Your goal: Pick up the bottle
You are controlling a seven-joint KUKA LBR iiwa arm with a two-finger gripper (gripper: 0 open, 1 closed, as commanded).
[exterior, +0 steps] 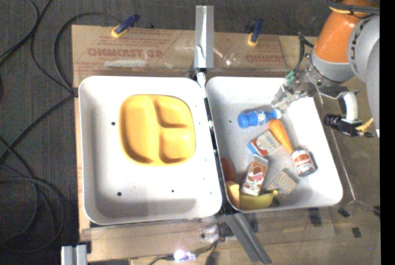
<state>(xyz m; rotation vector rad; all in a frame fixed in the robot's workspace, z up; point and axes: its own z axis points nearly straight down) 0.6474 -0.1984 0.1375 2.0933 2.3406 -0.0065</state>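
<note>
The bottle (258,117) lies on its side in the right bin (231,94), toward the bin's back. It is blue at its left end, with a white and blue body. My gripper (285,96) hangs just to the right of the bottle's right end and above it, at the back right of the bin. It points down and left toward the bottle. Nothing shows as lifted off the bin floor.
An orange carrot (281,134), a small blue carton (264,144), a red and white can (303,162), a red carton (255,176), a grey block (284,181) and a banana (253,199) crowd the right bin's front. A yellow divided tray (158,128) lies in the left bin (99,152).
</note>
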